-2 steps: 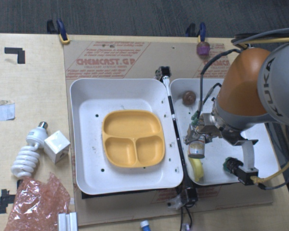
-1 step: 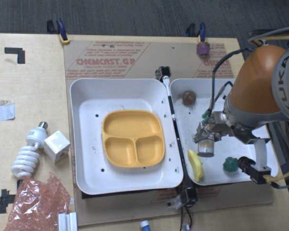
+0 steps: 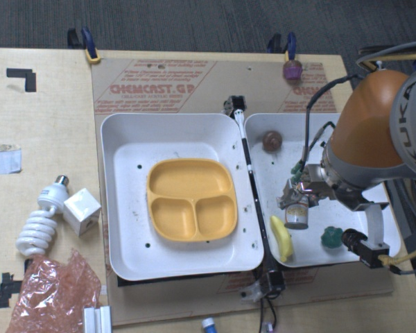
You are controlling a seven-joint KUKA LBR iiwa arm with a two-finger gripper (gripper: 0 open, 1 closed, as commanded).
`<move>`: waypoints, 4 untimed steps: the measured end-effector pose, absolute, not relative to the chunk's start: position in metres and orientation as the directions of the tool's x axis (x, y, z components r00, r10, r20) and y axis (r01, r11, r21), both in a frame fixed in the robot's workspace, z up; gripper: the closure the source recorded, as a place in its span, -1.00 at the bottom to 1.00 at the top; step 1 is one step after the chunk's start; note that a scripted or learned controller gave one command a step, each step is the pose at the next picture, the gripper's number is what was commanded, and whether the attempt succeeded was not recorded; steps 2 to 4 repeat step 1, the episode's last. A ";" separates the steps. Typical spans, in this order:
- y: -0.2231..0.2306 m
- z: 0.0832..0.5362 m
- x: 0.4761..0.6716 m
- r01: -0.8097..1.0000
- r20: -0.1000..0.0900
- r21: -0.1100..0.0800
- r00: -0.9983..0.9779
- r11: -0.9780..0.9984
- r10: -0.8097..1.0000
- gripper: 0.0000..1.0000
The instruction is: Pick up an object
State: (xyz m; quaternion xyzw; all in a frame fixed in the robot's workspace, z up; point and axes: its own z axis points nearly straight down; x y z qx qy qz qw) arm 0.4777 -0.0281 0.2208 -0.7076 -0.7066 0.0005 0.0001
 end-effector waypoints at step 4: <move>-0.048 0.218 0.482 1.000 -0.001 0.000 0.002 -0.002 1.000 1.00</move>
